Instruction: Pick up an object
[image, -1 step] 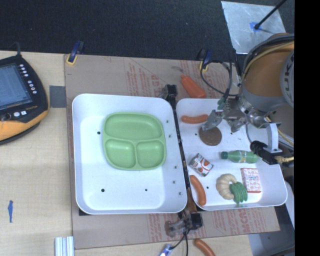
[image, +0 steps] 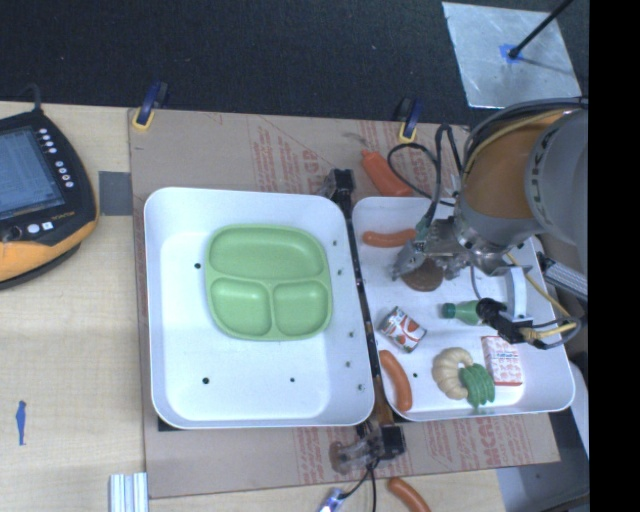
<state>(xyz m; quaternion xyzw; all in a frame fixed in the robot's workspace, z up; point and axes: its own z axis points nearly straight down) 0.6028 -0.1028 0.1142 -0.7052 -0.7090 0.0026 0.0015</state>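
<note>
1. Grey and orange, the arm (image: 520, 170) fills the upper right of the frame and is the part nearest the camera; its gripper (image: 432, 258) hangs low over the upper part of the right bin (image: 560, 400). Whether the claw is wide or narrow, I cannot tell, as the wrist and cables hide it.
2. Just under the gripper sits a brown round object (image: 425, 278), with an orange sausage (image: 385, 238) close to its upper left.
3. Lower in the same bin lie a small red-and-white can (image: 404, 329), a green bottle (image: 462, 311), a red-and-white packet (image: 502, 361), a beige bagel (image: 455, 370) with a green toy (image: 478, 385) on it, and a second sausage (image: 396, 381) along the left wall.
4. Over in the left bin (image: 170, 300) rests a green divided plate (image: 269, 281).
5. Judging by looks, these are light plastic play foods: stiff, smooth, likely to slip or roll. The brown piece seems the nearest target; gripping across its width looks safest. The sausages probably want a pinch at mid-length.
</note>
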